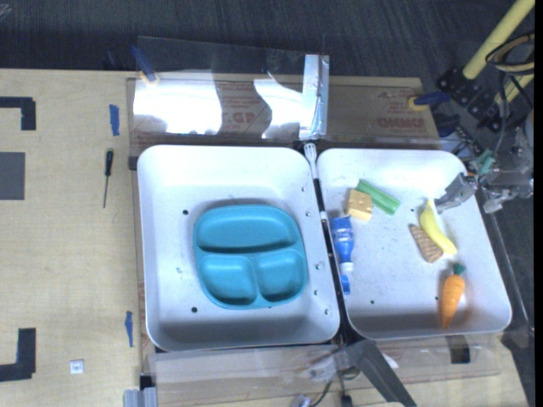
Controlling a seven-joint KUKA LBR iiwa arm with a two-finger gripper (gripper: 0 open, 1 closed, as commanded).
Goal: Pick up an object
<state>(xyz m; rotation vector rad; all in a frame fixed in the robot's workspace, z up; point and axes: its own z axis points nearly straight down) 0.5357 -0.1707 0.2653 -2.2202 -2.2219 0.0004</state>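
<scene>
Banana (439,229), a small yellow toy one, looks the likeliest pick: it lies in the right bin (492,312) at about two o'clock from that bin's centre, and the gripper (458,190) sits just up and to the right of its top end, near the bin's one o'clock corner. Touching the banana's lower left side is a brown, bread-like piece (423,242) (its exact kind is hard to tell). A toy carrot (451,293) lies near the rim at four o'clock, apart from both. Over at ten o'clock a yellow block (359,205) and a green stick (378,197) rest against each other, and a blue and white tube (342,246) lies along the nine o'clock wall. The left bin (161,185) carries a blue divided tray (248,253).

Nothing sits between the fingers, so the step in hand reads as the approach, before any grasp. How wide the claw stands cannot be told; it is small and blurred against the arm's dark hardware.

Next, the claw would need to come down centred over the banana's curved body with its fingers spanning the narrow width, keeping clear of the brown piece beside it, which could otherwise be nudged or caught along with it.
</scene>
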